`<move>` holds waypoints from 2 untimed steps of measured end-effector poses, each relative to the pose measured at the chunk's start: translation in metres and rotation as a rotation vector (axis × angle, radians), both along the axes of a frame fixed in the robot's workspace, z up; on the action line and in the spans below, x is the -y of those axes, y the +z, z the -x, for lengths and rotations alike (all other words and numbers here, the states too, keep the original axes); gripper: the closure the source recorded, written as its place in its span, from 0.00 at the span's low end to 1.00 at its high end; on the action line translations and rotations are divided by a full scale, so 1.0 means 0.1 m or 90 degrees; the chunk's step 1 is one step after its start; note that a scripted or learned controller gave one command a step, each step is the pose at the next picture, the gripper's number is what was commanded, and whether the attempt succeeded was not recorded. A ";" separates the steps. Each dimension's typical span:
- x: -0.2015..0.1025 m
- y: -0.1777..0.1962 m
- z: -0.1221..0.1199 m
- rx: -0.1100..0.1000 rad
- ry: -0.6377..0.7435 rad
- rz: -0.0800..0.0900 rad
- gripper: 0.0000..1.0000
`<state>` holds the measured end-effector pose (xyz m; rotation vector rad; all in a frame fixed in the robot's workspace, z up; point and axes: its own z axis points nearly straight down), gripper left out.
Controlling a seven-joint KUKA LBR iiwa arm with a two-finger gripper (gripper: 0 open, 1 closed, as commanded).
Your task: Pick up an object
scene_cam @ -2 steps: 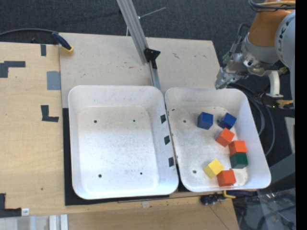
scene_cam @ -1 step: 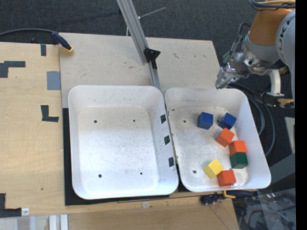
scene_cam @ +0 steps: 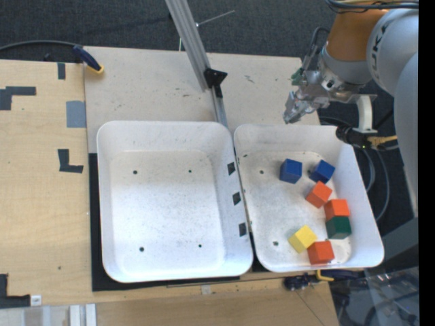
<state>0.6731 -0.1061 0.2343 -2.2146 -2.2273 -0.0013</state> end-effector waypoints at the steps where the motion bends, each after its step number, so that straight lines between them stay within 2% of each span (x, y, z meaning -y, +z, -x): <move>1: -0.44 -0.05 0.09 -0.002 0.000 0.000 1.00; 2: -0.99 -0.16 0.15 -0.002 0.000 0.000 1.00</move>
